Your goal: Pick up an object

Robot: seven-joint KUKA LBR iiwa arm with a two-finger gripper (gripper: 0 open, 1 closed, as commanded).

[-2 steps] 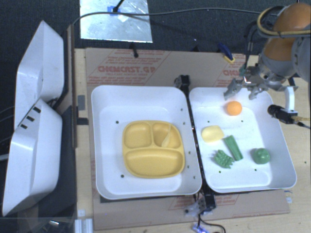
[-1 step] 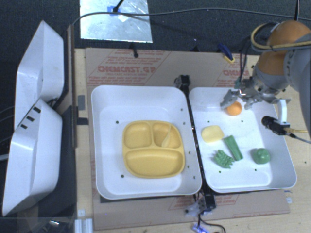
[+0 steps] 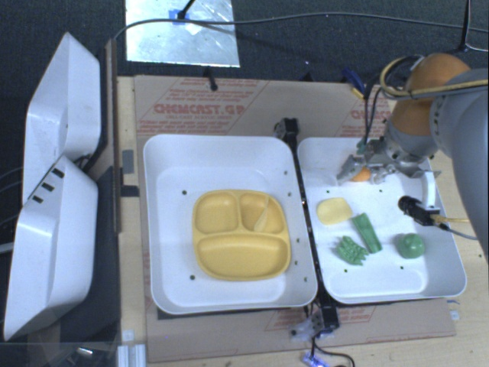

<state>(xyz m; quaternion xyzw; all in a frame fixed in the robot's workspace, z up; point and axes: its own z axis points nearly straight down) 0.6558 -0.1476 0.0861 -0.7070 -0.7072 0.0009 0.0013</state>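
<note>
My gripper (image 3: 361,173) is low over the back left of the right bin (image 3: 443,281). It is open, and its grey fingers splay to either side of a small orange object (image 3: 361,176) on the bin floor. In front of it lie a pale yellow block (image 3: 334,210), a green stick (image 3: 366,232), a ridged green piece (image 3: 351,250) and a round green object (image 3: 411,245). I cannot tell whether the fingers touch the orange object.
The left bin (image 3: 164,281) holds a yellow divided plate (image 3: 241,233). A black clip and cable (image 3: 416,209) hang off the arm over the right bin's right side. Low walls meet between the two bins.
</note>
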